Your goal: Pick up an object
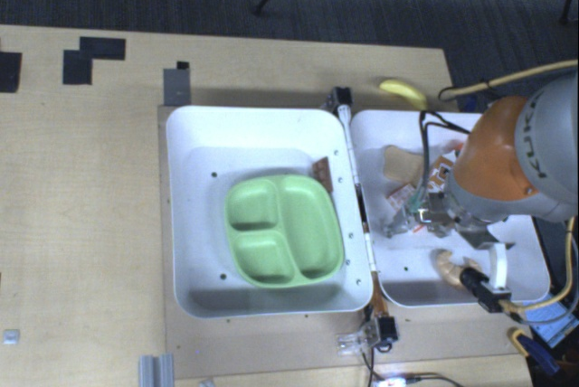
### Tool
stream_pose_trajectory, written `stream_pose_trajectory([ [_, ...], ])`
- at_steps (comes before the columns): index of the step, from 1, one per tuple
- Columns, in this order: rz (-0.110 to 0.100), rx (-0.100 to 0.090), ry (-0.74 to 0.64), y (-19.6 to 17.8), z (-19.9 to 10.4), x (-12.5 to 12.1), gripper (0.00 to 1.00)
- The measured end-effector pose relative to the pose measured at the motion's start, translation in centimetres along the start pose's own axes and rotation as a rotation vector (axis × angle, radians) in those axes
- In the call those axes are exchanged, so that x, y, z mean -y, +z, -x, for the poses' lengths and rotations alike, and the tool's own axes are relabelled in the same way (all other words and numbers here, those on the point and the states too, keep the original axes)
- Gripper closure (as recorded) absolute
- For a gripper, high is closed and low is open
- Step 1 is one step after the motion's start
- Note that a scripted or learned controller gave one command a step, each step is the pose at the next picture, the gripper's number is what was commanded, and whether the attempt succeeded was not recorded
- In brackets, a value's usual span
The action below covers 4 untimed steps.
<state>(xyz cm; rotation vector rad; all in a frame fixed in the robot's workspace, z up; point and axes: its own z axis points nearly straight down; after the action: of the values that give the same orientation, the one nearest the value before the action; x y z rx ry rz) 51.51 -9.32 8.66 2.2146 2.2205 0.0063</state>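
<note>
- Reaching step: gripper (409,215) low in right bin (525,281), among small clutter (398,193); finger state impossible to tell.
- Nothing visibly held.
- Next: close on 1 item, lift straight.
- Green divided tray (283,228) in left bin (194,195).

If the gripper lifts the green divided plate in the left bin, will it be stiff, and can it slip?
The green divided plate looks like moulded plastic, so probably stiff and light. Its smooth, rounded rim may slip between two fingers. It lies flat in the left bin, so it should not roll.
</note>
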Motion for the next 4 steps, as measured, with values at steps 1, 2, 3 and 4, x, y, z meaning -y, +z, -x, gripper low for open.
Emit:
stream_pose_trajectory([
  [1,0.006,0.000,-0.001,-1.1,0.0,-0.2,1.00],
  [2,-0.001,0.000,-0.003,-5.1,4.4,-9.8,1.00],
  [3,-0.003,0.000,-0.004,-5.0,4.4,-9.8,0.00],
  [4,0.018,0.007,-0.003,-2.3,2.6,-12.5,0.00],
])
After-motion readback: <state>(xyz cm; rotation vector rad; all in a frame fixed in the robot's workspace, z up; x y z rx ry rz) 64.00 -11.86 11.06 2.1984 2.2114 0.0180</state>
